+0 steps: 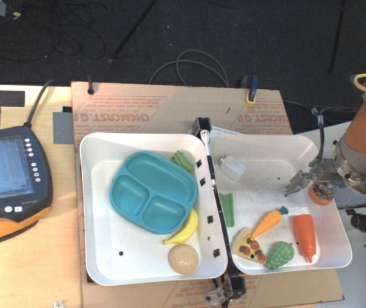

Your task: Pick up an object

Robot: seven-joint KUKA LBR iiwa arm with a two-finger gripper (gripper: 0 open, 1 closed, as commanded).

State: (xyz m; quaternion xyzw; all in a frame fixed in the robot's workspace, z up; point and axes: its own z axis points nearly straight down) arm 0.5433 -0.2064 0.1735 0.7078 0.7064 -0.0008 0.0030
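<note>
My gripper (306,183) hangs low over the right edge of the right bin (266,147), at the end of the grey arm (356,153) that comes in from the right. A small round orange thing (322,196) sits just below and to its right, partly covered by it. In front of the gripper lie an orange carrot (268,222), a red pepper (305,236), a green broccoli (279,254) and a pizza slice (248,246). A pale clear block (233,167) and a green strip (226,209) lie to its left.
The left bin (99,236) holds a teal divided plate (153,191), a banana (184,230), a beige round thing (183,258) and a green item (183,161). A black clip rail (207,185) joins the bins. A control pendant (6,172) lies far left.
</note>
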